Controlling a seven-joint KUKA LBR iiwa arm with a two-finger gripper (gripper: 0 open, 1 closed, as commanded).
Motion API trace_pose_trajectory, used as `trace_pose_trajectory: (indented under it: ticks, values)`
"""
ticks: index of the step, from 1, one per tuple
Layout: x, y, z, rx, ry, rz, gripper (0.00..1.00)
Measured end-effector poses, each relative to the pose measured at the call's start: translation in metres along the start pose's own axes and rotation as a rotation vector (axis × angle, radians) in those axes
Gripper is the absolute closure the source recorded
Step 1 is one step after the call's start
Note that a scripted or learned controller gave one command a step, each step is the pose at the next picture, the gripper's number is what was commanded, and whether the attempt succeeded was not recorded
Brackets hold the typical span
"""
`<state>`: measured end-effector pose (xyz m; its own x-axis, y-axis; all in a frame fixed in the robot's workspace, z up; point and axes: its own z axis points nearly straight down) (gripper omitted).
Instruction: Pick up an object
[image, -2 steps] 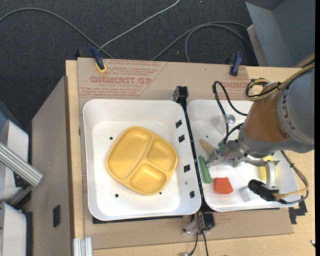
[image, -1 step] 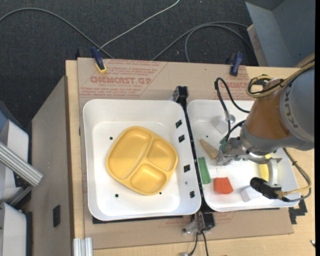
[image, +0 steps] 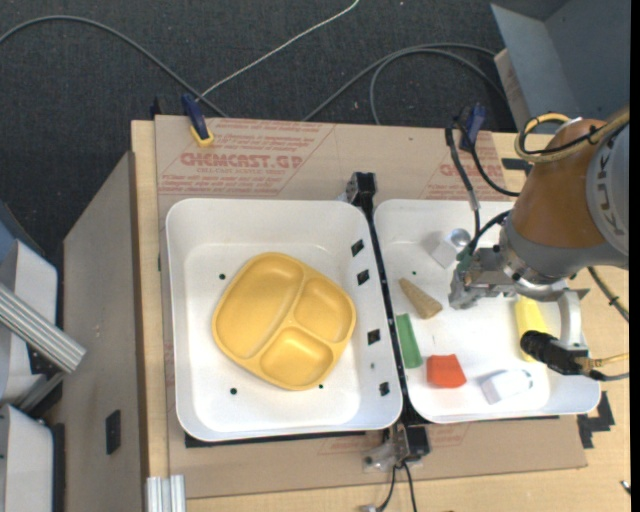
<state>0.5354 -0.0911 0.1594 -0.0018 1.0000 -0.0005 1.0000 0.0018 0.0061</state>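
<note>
Single fixed camera overhead, slanted down on both bins (image: 190, 300).

A grey robot arm with an orange band

The arm (image: 590, 200) is round and fat, grey at the top with a wide shiny orange band (image: 555, 205) below. Thin black cables (image: 478, 160) loop beside it. Its gripper (image: 470, 285) is grey metal with small blocky parts.

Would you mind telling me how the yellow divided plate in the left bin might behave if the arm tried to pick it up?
The yellow divided plate looks like rigid moulded plastic, so it should probably keep its shape. It looks glossy, so it may slip. It is wide and shallow, lying flat in the left bin, so a grip would likely need its rim, and it might tilt.
</note>
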Motion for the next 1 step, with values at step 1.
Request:
trace_pose_trajectory:
  ticks: [1]
  values:
    - [-0.0026,-0.0029,-0.0438,0.003,0.0,0.0,1.0]
